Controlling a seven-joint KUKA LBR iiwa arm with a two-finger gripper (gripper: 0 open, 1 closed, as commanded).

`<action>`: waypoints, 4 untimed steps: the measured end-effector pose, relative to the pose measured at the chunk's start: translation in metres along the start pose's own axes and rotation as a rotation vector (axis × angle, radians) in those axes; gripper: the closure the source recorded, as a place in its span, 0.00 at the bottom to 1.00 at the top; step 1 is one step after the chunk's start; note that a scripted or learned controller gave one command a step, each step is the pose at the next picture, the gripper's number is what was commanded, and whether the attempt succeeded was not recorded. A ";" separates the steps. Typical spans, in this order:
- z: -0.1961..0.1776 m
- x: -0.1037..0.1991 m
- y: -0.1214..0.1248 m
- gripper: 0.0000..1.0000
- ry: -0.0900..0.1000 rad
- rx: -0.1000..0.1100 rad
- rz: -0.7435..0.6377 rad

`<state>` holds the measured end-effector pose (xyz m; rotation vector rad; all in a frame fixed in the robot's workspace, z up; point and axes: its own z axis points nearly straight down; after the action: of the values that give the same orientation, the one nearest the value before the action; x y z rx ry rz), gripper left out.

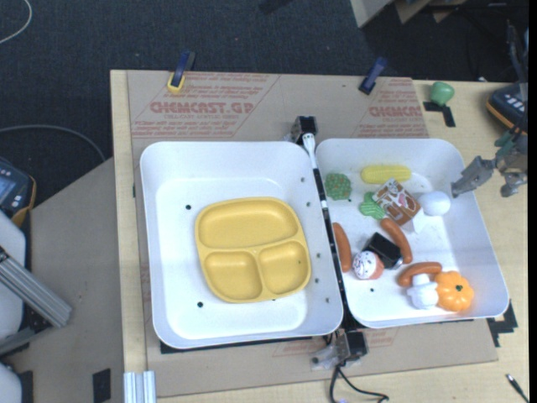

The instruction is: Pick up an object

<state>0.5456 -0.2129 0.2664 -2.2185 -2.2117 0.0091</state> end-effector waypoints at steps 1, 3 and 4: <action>-0.006 0.000 0.002 0.00 -0.003 -0.011 -0.003; 0.091 0.008 0.007 0.00 0.001 -0.005 -0.005; 0.142 0.018 0.002 0.00 0.001 -0.004 -0.004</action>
<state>0.5463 -0.1945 0.1248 -2.2159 -2.2174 0.0035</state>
